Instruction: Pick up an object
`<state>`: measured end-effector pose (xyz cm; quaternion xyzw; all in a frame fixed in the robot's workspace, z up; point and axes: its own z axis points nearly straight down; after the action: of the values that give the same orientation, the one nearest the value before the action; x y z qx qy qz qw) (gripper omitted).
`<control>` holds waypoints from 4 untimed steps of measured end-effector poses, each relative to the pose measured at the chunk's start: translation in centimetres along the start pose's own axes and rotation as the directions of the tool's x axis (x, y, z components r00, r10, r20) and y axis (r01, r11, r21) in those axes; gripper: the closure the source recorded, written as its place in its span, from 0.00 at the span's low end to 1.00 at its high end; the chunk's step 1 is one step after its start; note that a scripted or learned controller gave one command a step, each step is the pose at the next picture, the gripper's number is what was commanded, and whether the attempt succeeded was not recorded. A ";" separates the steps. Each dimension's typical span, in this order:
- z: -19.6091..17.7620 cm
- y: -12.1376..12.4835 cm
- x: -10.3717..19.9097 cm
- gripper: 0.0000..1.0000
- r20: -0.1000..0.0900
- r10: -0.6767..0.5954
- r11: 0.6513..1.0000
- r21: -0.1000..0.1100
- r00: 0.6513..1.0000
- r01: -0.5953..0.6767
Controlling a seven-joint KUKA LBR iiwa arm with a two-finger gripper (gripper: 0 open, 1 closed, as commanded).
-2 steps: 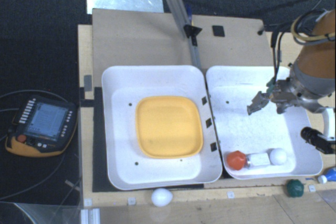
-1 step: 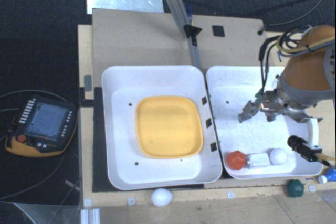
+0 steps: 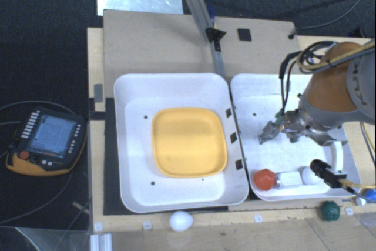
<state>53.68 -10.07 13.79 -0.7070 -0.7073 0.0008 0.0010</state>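
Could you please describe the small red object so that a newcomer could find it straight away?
Look at the right-hand bin of the two white ones. Along its near edge, at the corner beside the left bin, lies the red ball. It is the only red thing there; its neighbours in the row are white.

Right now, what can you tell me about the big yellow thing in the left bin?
The yellow plate is square with rounded corners and a raised rim around a shallow, flat middle. It looks like smooth, matte plastic, and nothing lies on it. It lies flat, right way up, near the middle of the left bin, resting on the bin's white floor. Nothing else touches it, and the tool is over in the right bin.
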 end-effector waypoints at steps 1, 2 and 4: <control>-1.2 0.1 0.0 1.00 0.000 0.000 1.000 -0.005 1.000 0.000; -7.5 0.1 -0.3 1.00 0.001 0.000 1.000 -0.009 1.000 0.000; -7.4 0.0 5.1 1.00 -0.001 -0.004 1.000 -0.003 1.000 0.004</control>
<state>53.72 -4.99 21.15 -0.7054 -0.7088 -0.0007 0.0002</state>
